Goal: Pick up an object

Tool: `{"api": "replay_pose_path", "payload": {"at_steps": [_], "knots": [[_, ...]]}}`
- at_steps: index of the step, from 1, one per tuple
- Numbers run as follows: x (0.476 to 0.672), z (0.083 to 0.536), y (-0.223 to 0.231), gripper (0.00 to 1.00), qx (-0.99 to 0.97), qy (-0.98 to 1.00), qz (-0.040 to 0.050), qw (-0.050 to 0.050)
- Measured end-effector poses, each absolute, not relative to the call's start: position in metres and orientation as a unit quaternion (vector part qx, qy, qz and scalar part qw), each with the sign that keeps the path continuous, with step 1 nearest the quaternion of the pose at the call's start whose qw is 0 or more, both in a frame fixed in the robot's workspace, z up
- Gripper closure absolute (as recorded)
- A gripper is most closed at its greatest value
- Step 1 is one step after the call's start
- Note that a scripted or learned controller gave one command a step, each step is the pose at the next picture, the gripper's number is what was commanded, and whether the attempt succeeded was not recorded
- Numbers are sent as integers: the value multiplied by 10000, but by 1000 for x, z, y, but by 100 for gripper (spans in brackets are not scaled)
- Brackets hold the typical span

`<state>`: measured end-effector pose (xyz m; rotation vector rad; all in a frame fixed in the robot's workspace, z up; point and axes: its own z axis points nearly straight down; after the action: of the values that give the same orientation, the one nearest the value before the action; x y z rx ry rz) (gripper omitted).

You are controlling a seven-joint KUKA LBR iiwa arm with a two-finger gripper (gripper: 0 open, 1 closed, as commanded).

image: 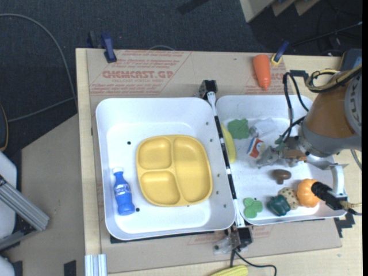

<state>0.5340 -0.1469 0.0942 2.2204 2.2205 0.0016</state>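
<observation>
Looking at the gripper [276, 153] first: it's down low in the right bin [330, 218], roughly mid-bin, with the grey arm [330, 119] coming in over the right edge. Honestly can't tell what state the claw is in, it's a dark blur against the clutter and I'm not going to guess. Nothing I could call gripped from up here.

Working outward from the claw, the closest candidate is the small brown object [281, 175], just below and a touch right of the tip, close but apart as far as I can see. It looks short and roundish, so no real long axis to line up with. To the left of the claw there's a red and white thing [255, 146], then the green piece [238, 128] further up-left.

Further out toward the near edge: orange ball [307, 192], the dice [290, 198] and a dark green block [278, 206], all bunched together.

My guess is the brown one is the easy pick, a short shift toward the near side.
</observation>
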Motion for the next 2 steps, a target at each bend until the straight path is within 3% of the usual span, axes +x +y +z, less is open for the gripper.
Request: {"api": "replay_pose_path", "payload": {"at_steps": [1,2], "knots": [[479,84,-156,0,7076,7067,-4,-9],[543,85,-186,0,7071,7072,-1,6]]}}
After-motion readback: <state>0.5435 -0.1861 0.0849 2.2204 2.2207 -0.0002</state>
